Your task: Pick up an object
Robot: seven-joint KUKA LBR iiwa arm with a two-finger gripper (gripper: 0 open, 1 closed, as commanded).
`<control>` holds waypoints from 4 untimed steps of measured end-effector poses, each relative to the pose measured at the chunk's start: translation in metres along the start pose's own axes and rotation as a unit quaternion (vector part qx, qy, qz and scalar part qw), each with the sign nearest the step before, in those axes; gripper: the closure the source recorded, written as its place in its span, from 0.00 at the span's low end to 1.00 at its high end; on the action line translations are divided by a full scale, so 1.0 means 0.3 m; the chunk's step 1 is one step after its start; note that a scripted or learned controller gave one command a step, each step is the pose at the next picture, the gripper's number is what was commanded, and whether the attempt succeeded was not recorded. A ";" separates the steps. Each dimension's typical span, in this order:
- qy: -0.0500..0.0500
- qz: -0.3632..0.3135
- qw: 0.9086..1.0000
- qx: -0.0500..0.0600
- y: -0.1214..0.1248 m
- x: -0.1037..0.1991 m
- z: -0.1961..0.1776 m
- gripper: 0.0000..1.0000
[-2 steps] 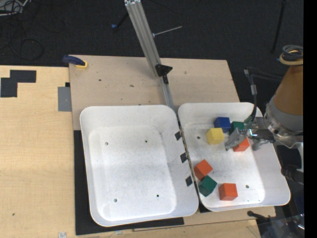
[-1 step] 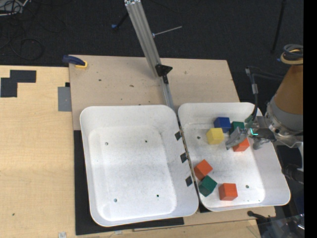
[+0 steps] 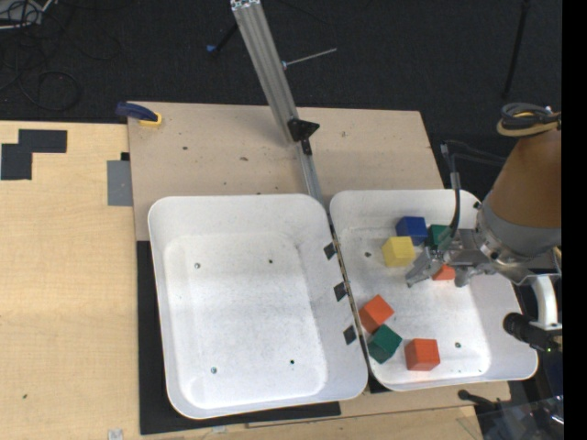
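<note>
The gripper [image 3: 438, 269] is low in the right bin [image 3: 500, 369], just right of the yellow cube [image 3: 398, 250], over a small orange block [image 3: 445, 273] (grip state: cannot tell), so the pick looks underway, with nothing visibly lifted yet.

You can't tell how the gripper [image 3: 438, 269] stands over the right bin [image 3: 459, 360]. It hides most of a small orange block [image 3: 445, 274] and part of a green block [image 3: 439, 236].
</note>
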State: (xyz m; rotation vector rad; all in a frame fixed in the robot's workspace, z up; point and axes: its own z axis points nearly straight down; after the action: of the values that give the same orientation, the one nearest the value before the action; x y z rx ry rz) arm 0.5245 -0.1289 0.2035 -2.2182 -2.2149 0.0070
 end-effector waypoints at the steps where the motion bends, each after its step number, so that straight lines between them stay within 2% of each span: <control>1: 0.000 0.000 1.000 0.001 -0.023 0.006 0.153 0.00; 2: -0.002 0.002 1.000 -0.006 0.000 0.005 0.281 0.00; 3: -0.002 0.005 1.000 -0.004 -0.008 0.000 0.256 1.00; 4: -0.001 -0.001 1.000 -0.005 0.022 -0.016 0.066 1.00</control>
State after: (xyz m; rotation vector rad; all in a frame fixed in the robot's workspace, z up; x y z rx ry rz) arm 0.5310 -0.1337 0.1838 -2.2219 -2.2245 -0.0025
